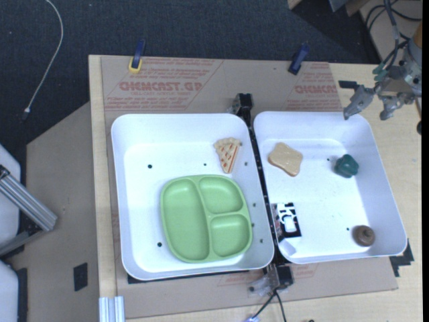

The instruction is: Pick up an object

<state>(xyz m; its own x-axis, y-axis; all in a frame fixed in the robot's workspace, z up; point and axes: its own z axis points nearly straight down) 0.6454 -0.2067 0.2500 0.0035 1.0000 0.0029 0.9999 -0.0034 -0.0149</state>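
My gripper (371,109) hangs at the far right, above the back right corner of the right bin (385,200). Its two fingers (354,105) are spread apart with nothing between them. Inside the right bin lie a tan bread-shaped piece (285,158) near the back left, a small teal object (346,166) at the right, and a small brown round object (363,235) near the front right. In the left bin (134,180) sit a green three-part plate (205,217) and a waffle-patterned wedge (227,153).
A black-and-white tag (288,220) sits on the divide between the bins. Blue and yellow clamps (137,57) (298,58) hold the cardboard base at the back. Cables and equipment crowd the top right corner.
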